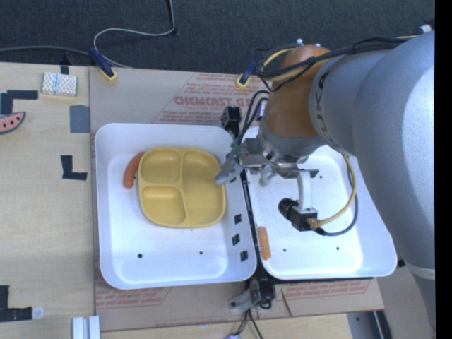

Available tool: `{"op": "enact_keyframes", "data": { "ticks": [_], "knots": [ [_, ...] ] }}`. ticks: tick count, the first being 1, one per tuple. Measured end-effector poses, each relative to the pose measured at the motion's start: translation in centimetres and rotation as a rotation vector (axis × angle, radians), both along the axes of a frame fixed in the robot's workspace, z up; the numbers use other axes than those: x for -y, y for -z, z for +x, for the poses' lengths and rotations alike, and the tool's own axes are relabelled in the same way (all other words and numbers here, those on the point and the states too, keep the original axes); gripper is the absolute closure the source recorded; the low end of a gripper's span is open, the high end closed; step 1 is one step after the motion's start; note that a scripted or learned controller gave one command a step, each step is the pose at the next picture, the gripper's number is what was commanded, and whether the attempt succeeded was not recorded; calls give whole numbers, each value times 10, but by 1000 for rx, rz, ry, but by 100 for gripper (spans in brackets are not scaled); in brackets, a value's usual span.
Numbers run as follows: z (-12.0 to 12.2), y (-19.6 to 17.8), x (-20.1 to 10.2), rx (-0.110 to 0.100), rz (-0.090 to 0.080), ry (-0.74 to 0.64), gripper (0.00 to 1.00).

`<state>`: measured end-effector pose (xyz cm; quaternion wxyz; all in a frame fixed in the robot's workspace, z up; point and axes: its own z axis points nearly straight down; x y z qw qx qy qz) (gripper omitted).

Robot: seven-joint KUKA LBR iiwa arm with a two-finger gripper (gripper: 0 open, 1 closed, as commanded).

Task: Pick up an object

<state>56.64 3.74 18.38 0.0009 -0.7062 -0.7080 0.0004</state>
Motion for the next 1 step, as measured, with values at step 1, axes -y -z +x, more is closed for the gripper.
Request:
{"op": "enact_keyframes", "data": {
  "ticks": [1],
  "knots": [
    [0,-9,-1,-1,1,-2,100]
  ]
}}
